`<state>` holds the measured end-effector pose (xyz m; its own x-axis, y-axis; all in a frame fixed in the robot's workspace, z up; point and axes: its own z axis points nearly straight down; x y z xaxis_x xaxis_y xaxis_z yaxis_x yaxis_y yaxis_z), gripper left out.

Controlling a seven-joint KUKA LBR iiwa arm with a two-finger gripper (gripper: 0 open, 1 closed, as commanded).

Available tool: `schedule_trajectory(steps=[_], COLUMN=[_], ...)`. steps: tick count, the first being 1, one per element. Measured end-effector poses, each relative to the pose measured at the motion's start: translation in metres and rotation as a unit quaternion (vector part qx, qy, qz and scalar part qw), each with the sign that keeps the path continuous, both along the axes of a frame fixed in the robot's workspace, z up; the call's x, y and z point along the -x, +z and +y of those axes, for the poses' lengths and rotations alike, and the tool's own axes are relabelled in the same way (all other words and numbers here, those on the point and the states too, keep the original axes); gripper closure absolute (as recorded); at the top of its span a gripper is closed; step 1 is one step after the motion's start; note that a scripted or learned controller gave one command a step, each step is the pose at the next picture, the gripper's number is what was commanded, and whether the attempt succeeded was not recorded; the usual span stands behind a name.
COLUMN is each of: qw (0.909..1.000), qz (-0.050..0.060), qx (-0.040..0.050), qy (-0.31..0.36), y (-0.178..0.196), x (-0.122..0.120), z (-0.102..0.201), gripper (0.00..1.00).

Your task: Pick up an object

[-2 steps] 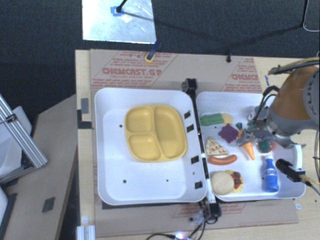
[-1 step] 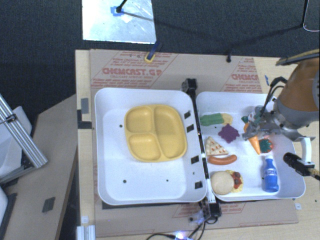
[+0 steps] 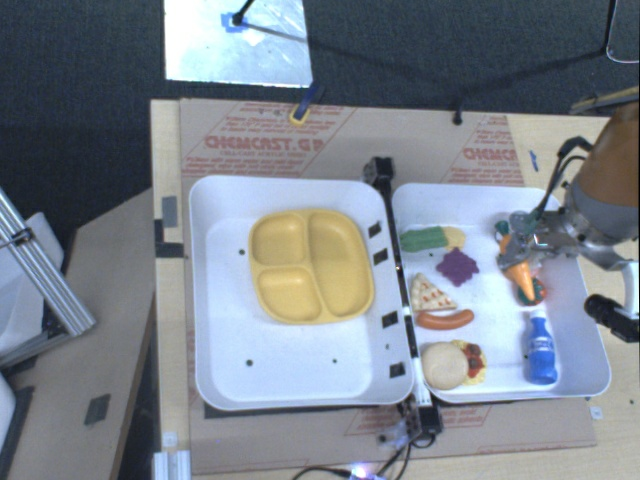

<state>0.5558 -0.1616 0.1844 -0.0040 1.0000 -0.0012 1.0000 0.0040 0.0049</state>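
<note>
The right bin [image 3: 590,298] holds several toy foods: a green piece [image 3: 424,238], purple grapes [image 3: 457,265], a pizza slice [image 3: 430,293], a hot dog [image 3: 444,319], a burger [image 3: 446,365], a blue bottle [image 3: 540,348] and an orange carrot [image 3: 526,280]. My gripper [image 3: 520,240] reaches in from the right and sits low over the upper end of the carrot, near the bin's right side. Its metal body hides the carrot's top, so contact is unclear.
The left bin [image 3: 220,368] carries a yellow divided plate [image 3: 308,265]. A black-clipped wall [image 3: 395,288] separates the two bins. A dark arm part [image 3: 612,314] juts over the right bin's right rim.
</note>
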Motion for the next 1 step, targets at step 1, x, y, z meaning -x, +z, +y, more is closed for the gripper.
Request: schedule_trajectory(steps=[1], qw=[1.0], qz=[-0.001], qx=[0.0003], qy=[0.0], y=[0.0429], x=[-0.0016], z=[-0.0003], gripper=[1.0])
